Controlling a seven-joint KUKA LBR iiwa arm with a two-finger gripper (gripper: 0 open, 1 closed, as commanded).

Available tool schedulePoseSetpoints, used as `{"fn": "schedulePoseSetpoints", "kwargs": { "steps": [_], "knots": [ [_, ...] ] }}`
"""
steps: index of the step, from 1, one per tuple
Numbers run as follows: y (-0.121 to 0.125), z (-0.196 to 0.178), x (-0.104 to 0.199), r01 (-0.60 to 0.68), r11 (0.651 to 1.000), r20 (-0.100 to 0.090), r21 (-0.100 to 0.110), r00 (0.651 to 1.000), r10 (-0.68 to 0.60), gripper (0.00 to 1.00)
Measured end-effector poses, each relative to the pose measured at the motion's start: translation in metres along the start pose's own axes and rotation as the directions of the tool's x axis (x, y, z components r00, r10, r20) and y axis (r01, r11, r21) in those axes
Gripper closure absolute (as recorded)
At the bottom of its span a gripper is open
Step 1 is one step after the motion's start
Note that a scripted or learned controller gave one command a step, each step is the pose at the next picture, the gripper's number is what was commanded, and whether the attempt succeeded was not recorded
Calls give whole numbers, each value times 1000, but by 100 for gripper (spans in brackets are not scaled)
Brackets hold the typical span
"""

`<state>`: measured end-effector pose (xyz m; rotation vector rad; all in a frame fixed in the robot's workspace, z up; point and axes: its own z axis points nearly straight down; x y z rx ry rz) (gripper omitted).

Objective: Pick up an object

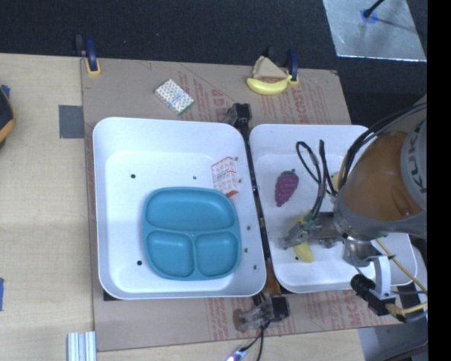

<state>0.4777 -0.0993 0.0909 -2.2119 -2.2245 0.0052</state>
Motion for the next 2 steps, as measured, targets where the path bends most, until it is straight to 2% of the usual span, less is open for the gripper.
{"fn": "schedulePoseSetpoints", "kwargs": {
  "steps": [1,2],
  "knots": [
    [0,-10,-1,4,1000,1,2,1000,-4,100],
    [26,-101,60,0,1000,0,-4,1000,0,100]
  ]
}}
